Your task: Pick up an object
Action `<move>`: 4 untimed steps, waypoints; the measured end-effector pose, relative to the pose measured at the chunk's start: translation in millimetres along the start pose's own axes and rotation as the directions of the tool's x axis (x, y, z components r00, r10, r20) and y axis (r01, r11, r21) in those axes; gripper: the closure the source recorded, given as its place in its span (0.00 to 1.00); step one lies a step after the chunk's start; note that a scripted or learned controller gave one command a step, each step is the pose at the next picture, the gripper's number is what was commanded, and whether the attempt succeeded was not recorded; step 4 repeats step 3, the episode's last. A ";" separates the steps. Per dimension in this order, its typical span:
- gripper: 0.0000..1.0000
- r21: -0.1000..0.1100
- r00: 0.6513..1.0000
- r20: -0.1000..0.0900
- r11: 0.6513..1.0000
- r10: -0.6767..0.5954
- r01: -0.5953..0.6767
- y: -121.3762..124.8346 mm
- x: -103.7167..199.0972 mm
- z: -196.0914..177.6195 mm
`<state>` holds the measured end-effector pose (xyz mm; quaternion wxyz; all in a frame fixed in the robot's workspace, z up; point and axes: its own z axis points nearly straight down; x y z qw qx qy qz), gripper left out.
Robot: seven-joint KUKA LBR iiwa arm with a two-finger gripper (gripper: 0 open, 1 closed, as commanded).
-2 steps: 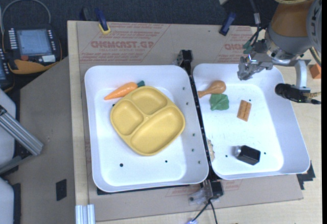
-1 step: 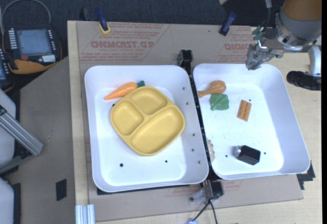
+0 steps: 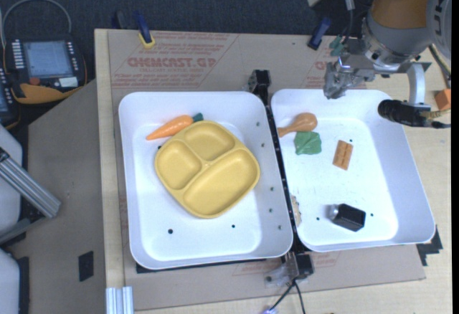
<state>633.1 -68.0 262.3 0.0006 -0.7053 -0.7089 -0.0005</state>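
My gripper [image 3: 337, 87] hangs over the far left rim of the right bin [image 3: 401, 183], with nothing seen in it. Below it in that bin lie a tan drumstick-shaped toy [image 3: 300, 123], a green leafy piece [image 3: 308, 143], a small orange-brown block [image 3: 343, 155] and a black box [image 3: 349, 217] near the front. The left bin [image 3: 136, 183] holds a yellow divided plate [image 3: 208, 168] and an orange carrot [image 3: 168, 127] touching the plate's far left edge.
A black divider clip [image 3: 259, 81] sits between the bins at the back. A black cylinder [image 3: 401, 113] on the arm's side reaches over the right bin's right rim. A teach pendant [image 3: 46, 65] lies off the bench at left. Blue clamps [image 3: 145, 29] hold the board's back edge.
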 end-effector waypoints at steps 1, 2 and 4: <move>1.00 0.004 1.000 -0.001 1.000 -0.001 0.001 4.0 54.4 17.9; 1.00 0.004 1.000 0.000 1.000 0.000 0.000 8.0 100.2 26.9; 1.00 -0.001 1.000 -0.001 1.000 -0.001 0.001 3.1 156.6 20.7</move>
